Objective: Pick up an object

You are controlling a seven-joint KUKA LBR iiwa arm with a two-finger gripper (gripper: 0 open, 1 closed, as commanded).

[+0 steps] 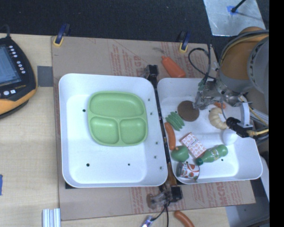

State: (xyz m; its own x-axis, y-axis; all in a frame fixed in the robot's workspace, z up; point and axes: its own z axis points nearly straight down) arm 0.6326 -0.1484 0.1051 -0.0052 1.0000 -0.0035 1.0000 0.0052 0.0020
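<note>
The right bin (246, 167) holds several toy foods. Among them are a brown round disc (187, 111), a green ridged piece (176, 120), an orange sausage (170, 135), a red-and-white carton (193, 144) and a green bottle (212, 154). A green pepper (180, 153), a small can (187, 171), a cream croissant shape (217, 119) and a white egg (229, 137) lie there too. My gripper (203, 100) hangs low over the bin's back part, just right of and behind the brown disc. The wrist hides its tips.
The left bin (73, 164) carries a green divided plate (118, 117). An orange carrot (173, 67) lies on the cardboard behind the right bin. A teach pendant (7, 77) sits at far left. Clamps and cables run along the seam between the bins.
</note>
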